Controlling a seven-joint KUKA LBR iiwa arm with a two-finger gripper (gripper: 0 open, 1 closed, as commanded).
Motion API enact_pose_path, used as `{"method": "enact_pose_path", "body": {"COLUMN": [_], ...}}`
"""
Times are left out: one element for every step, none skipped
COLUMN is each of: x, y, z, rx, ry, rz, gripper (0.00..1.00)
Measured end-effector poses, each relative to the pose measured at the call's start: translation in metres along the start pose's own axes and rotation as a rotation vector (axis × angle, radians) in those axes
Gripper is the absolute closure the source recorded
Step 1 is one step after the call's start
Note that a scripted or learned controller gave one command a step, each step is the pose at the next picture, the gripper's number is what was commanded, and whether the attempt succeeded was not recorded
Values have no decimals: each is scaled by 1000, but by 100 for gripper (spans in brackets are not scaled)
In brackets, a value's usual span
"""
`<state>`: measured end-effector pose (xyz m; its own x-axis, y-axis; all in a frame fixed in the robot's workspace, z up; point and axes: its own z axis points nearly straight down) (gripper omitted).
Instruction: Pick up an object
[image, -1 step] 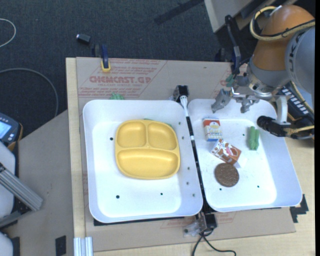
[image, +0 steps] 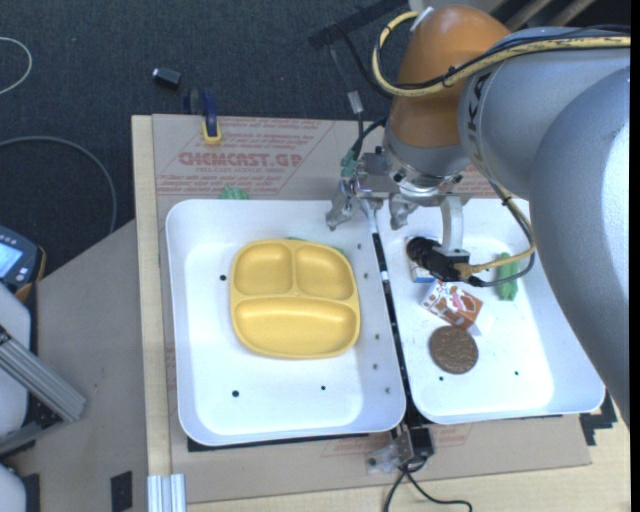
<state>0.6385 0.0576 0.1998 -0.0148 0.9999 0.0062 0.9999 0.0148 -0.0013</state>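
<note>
Nothing is picked up yet. The gripper (image: 370, 212) hangs at the top middle of the frame, over where the two bins meet, spread wide and holding nothing. The yellow plate (image: 295, 298) lies in the left-hand bin (image: 200, 385); a brown disc (image: 454, 351), red packet (image: 452, 304) and green bit (image: 508, 290) lie in the right-hand bin (image: 530, 385). The arm (image: 560, 110) hides that bin's right edge; the green bit is too small to name

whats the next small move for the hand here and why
Probably slide the hand sideways over the right bin until it sits above the red-and-white packet. As it stands, the hand hangs over the back of the seam between the two bins, off any loose thing. The packet looks like the nearest one, with a brown disc close by.
</note>
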Motion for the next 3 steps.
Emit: {"method": "enact_pose_path", "body": {"x": [-11, 82, 144], "y": [1, -53, -96], "z": [-11, -10, -81], "rx": [-2, 5, -6], "ry": [-5, -3, -2], "rz": [14, 6, 7], "gripper": [100, 100, 100]}}
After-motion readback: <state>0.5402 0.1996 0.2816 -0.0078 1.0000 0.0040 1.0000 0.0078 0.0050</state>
